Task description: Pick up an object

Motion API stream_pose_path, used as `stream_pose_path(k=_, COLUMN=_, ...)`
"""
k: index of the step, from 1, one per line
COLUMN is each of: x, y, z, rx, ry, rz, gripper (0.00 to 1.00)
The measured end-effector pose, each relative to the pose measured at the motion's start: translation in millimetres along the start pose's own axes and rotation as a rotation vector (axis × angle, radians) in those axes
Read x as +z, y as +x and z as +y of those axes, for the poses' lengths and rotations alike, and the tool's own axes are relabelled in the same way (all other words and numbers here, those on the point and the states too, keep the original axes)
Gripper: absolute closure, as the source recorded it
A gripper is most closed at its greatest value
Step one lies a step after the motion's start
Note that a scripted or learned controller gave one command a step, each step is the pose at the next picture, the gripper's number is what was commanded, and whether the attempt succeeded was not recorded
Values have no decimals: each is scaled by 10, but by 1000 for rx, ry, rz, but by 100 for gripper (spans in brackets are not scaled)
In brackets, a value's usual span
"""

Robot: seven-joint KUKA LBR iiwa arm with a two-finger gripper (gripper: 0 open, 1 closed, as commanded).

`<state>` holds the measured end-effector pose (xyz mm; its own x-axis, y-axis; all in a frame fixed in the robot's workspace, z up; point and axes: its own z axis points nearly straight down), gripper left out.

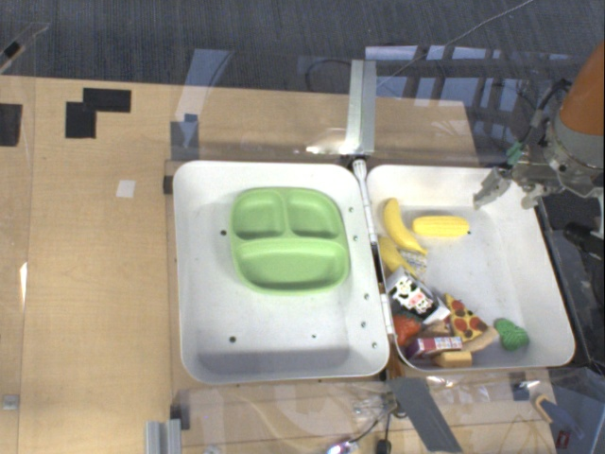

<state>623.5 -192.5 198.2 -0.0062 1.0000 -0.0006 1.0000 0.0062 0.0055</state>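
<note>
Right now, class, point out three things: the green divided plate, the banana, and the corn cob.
Green plate (287, 238), camera view, on the ridge between its compartments.
Banana (398, 226), camera view, on the middle of its curved body.
Corn cob (440, 226), camera view, on the centre of the yellow cob.

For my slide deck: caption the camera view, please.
Hand hovers over the right bin of toys; green plate fills the left.
</note>
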Motion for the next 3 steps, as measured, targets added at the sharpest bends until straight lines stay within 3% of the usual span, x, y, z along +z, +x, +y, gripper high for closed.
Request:
stream_pose_path(k=1, x=1070, y=645, z=314, rx=-68, ry=-3, rz=0, gripper=0)
stream_pose_path(k=2, x=1080, y=930, z=-129, rx=-46, ry=-7, rz=-1, gripper=0)
stream_pose_path(k=3, x=957, y=957, z=-98, rx=-47, ry=-16, rz=2, gripper=100)
